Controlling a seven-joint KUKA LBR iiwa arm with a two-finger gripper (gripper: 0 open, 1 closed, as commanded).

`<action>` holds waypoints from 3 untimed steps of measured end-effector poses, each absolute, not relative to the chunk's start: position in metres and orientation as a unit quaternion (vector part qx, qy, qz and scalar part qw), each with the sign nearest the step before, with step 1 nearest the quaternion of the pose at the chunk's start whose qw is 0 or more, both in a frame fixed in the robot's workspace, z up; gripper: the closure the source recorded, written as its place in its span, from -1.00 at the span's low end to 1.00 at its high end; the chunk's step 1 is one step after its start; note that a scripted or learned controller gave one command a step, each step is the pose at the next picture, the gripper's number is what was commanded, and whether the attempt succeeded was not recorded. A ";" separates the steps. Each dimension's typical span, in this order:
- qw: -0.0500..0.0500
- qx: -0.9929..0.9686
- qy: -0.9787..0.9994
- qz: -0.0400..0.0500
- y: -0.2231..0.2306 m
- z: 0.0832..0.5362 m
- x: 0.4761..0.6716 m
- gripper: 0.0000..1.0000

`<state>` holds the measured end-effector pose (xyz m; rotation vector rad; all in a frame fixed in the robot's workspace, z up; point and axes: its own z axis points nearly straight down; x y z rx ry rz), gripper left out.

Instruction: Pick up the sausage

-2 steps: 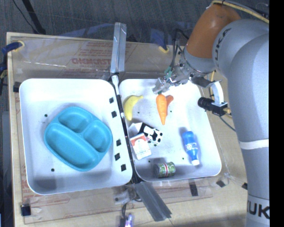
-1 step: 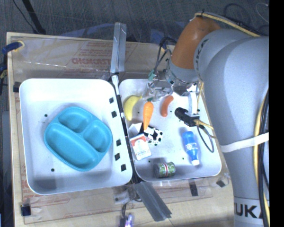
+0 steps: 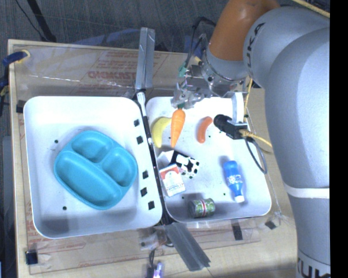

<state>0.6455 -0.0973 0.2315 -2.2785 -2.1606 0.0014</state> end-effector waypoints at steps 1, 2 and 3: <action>0.002 -0.760 -0.650 0.002 -0.140 0.130 0.656 1.00; 0.001 -0.751 -0.661 0.001 -0.167 0.190 0.626 1.00; 0.000 -0.756 -0.654 0.001 -0.130 0.256 0.657 1.00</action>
